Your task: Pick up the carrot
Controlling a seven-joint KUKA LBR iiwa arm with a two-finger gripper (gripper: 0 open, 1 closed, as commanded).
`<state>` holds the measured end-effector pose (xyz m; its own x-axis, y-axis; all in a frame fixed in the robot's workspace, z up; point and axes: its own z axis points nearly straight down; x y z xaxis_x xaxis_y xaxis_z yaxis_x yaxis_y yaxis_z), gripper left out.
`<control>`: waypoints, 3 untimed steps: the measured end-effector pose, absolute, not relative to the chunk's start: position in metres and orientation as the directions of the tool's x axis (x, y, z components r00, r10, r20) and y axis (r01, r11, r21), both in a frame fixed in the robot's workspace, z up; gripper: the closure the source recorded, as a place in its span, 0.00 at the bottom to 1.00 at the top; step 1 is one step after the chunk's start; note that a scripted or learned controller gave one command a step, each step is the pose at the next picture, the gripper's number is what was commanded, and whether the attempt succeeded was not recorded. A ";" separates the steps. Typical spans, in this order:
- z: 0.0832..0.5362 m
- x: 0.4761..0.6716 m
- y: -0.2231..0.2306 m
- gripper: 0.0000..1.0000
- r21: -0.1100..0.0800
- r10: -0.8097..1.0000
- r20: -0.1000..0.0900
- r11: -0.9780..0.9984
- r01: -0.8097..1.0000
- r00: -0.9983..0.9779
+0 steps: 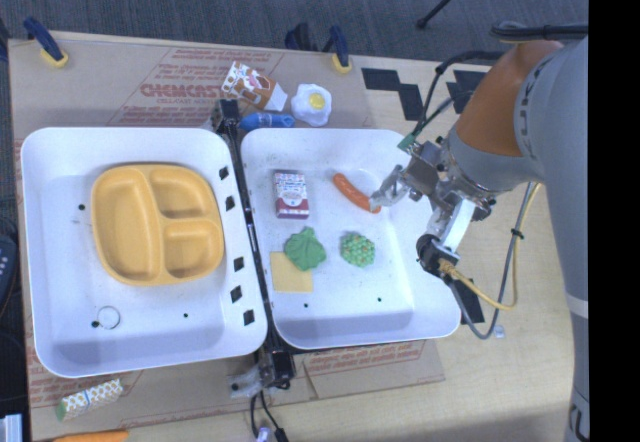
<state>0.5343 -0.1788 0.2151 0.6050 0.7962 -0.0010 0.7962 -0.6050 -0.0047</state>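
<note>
The carrot (350,191) is a small orange piece lying at a slant in the upper middle of the right bin (400,305). My gripper (386,193) reaches in from the right and sits low, right at the carrot's right end. The wrist body hides how the gripper meets the carrot, and the carrot still looks to be resting on the bin floor.
The right bin also holds a red carton (291,195), a green leafy piece (305,249), a green knobbly piece (357,249) and a yellow slice (291,273). A yellow divided plate (157,222) lies in the left bin (50,330). A toy egg (313,103) and a snack packet (247,83) lie behind the bins.
</note>
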 end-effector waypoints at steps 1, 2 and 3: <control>0.091 0.509 -0.132 0.00 -0.005 0.707 -0.001 -0.707 0.707 0.707; 0.165 0.541 -0.193 0.00 -0.004 0.649 -0.001 -0.761 0.649 0.761; 0.106 0.583 -0.146 0.00 -0.002 0.478 -0.001 -0.879 0.478 0.879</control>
